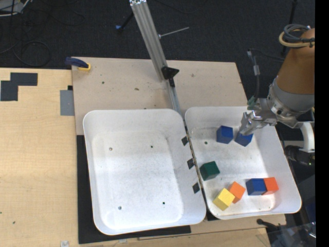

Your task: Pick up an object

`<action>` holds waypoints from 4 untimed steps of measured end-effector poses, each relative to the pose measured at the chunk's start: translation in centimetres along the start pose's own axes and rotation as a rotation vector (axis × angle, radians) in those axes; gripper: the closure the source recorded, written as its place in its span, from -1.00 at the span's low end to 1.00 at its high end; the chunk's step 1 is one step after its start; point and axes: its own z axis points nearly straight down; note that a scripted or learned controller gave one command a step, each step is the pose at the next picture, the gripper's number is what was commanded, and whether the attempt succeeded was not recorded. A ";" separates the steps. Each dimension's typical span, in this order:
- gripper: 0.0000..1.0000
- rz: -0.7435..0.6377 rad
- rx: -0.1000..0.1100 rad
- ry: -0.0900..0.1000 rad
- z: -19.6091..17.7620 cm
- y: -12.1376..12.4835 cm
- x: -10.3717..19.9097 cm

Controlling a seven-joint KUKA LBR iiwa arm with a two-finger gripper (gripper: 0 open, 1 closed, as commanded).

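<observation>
Bench: we see a pale wooden board carrying both bins, with a lighter wood surface to its left bearing dark rectangular patches.
Room: we note dark carpeted floor beyond the bench, with cables lying across it.
Left bin: we see a white, speckled floor with a few small dark dots.
Right bin: we count seven blocks inside.
Blue cube: lies near the bin's far end, just left of the gripper.
Second blue block: sits directly beneath the gripper tips, touching or nearly touching them.
Green cube: near the bin's left wall, at mid length.
Yellow cube and orange cube: adjoining, near the front rim.
Blue block and orange-red block: side by side, right of that pair.
Gripper: we cannot tell whether it is spread, closed, or clasping the block below it.
Arm: enters from the right, over the bin's far right corner.
Aluminium bar: slants up from the board's middle behind the bins.
Clamp: blue and yellow, at the board's far left corner.
</observation>
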 end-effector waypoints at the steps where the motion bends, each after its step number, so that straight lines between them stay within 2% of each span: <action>1: 1.00 -0.003 0.007 0.003 1.4 -1.4 5.5; 2: 1.00 -0.003 0.007 0.003 1.7 -3.0 9.6; 4: 1.00 -0.004 0.009 0.002 3.2 -3.9 20.5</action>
